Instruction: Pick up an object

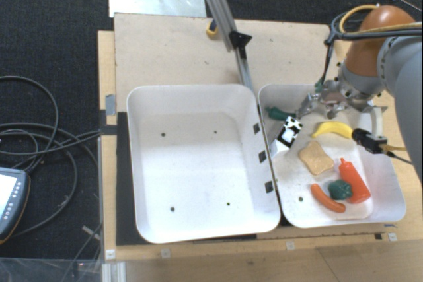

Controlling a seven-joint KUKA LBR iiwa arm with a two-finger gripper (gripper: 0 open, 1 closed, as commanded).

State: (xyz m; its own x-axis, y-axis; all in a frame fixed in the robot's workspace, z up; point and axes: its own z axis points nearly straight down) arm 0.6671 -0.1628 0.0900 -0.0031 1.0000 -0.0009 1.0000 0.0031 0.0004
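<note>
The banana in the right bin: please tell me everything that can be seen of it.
The banana is yellow, smooth and curved, and looks like a plastic toy. It lies flat on the floor of the right bin, in the far half, with its arch toward the back wall. The slice of bread lies just in front of it, apart or barely touching; I cannot tell which. The claw hangs close behind it and does not hold it.

A pale wooden bench bears two shallow white bins, left and right, touching side by side.
</note>
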